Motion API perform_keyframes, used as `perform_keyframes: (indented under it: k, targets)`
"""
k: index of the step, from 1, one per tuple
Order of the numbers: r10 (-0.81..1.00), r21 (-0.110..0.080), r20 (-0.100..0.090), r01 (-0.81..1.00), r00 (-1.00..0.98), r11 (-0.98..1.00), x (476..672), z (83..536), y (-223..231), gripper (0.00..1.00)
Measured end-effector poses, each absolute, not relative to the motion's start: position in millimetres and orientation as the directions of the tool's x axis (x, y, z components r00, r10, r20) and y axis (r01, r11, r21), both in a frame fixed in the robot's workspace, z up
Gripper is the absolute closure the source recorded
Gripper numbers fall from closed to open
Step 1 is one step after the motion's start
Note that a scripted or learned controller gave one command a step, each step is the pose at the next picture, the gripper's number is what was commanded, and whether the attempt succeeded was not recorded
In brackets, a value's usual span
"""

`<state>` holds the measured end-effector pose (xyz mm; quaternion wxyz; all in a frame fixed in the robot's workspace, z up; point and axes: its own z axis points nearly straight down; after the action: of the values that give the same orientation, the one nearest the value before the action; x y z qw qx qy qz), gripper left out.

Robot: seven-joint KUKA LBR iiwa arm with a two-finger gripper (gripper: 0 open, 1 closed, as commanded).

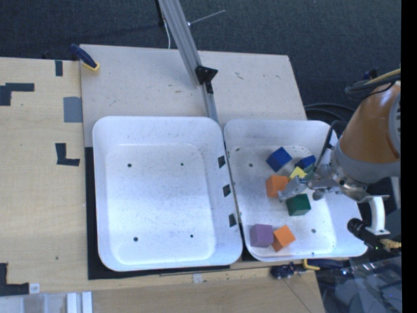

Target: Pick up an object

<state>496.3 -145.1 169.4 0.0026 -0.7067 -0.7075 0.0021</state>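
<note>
Two white bins are set side by side on a pale wooden bench. Small blocks are kept in the right bin (326, 240): a blue cube (279, 158), a yellow piece (298, 173), an orange cube (275, 185), a green cube (299, 205), a purple cube (261, 235) and another orange block (283, 237). The gripper (301, 186) is seen low among the blocks, between the orange cube and the green cube. Whether anything is held cannot be told.

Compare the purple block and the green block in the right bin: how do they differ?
The purple block is pale purple; the green block is dark green. The purple block lies near the bin's front edge, touching an orange block; the green block sits mid-bin, right by the pincer. Both are small cube-like blocks.
</note>
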Motion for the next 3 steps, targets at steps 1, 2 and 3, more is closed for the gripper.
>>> perform_keyframes:
  k: [1,2,3]
  targets:
    - [1.0,0.007,-0.009,1.0,0.001,-0.001,499.9,117.2,-138.7,0.0]
    - [1.0,0.02,-0.01,1.0,0.0,0.0,504.6,113.5,-140.9,0.0]
    - [1.0,0.022,-0.009,1.0,-0.001,0.001,505.6,123.2,-140.5,1.0]
